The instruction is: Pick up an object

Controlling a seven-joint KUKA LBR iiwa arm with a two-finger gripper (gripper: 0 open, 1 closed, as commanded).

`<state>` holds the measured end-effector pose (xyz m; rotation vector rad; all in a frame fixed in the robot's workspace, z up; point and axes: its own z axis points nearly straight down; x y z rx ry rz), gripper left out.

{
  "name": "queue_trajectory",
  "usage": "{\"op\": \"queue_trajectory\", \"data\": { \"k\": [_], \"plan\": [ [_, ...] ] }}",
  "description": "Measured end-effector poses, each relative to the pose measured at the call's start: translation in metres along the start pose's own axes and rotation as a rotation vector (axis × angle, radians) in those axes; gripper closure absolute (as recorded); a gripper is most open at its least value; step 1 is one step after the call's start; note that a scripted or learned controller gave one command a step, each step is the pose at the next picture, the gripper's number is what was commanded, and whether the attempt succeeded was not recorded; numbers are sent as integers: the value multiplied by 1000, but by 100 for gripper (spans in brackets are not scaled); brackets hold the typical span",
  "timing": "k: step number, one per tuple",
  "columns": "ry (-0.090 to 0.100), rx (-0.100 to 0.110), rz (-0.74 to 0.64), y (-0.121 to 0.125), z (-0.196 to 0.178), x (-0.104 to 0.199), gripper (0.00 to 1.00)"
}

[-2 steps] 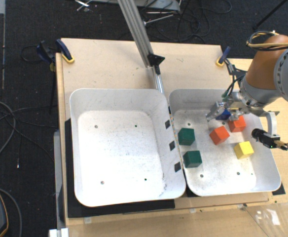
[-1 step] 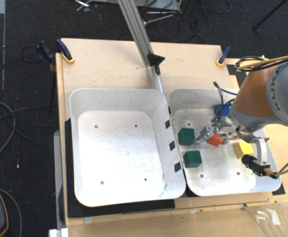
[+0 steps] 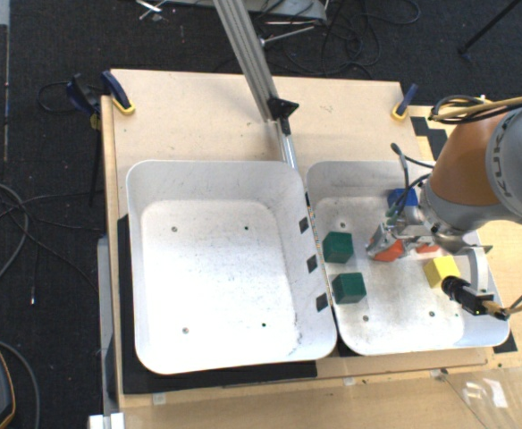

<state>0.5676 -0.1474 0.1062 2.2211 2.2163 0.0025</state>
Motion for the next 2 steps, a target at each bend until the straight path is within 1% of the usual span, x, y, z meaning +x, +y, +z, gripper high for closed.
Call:
{"op": "queue_trajectory", "data": {
  "k": [1, 2],
  "plan": [
    [4, -3, -11, -7, -117, 101, 100],
    [4, 4, -13, 23, -87, 190, 100]
  ]
}}
